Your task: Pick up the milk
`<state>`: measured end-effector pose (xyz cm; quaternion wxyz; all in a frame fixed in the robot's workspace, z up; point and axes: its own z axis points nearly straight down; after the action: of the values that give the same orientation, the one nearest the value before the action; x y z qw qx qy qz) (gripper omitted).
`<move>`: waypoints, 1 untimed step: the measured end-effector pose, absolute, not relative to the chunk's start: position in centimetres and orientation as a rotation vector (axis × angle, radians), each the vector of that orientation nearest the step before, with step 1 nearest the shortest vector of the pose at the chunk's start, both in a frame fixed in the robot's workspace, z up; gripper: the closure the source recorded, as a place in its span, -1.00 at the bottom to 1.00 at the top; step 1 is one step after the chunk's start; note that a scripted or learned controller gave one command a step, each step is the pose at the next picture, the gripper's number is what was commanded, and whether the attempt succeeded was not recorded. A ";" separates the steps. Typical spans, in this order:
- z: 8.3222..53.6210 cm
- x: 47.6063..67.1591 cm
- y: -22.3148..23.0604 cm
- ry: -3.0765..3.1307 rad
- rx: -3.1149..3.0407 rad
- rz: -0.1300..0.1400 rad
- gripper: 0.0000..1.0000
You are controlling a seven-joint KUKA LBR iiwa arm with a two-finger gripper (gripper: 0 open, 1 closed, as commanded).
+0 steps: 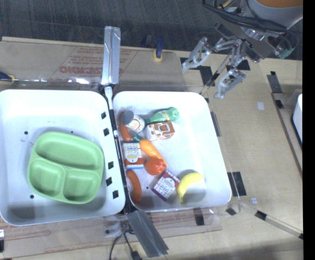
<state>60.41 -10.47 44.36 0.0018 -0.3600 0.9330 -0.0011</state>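
While the gripper hangs above the bench past the right bin's far-right corner, its two fingers are spread apart with nothing between them. Two white bins sit side by side. The left bin has one green divided tray, three compartments. The right bin has the clutter, all bunched along its left and middle.

Count in the right bin: one milk carton, brown and white, lying on its side in the upper middle, touching one green bottle just behind it; one small round can or jar to the milk's left; one boxed item with an orange label against the left wall; one carrot beside it; one red tomato-like piece at the carrot's tip; one maroon packet nearer the front; one yellow banana at front right; one orange sausage-like piece by the front-left wall; one more orange piece near the can, type unclear.

The gripper is well apart from the milk, outside the bin.
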 end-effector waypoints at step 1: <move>44.3 61.6 -10.8 2.541 -1.842 -0.003 -1.00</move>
<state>61.59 -10.79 44.28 0.0016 -0.5868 0.8098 -0.0009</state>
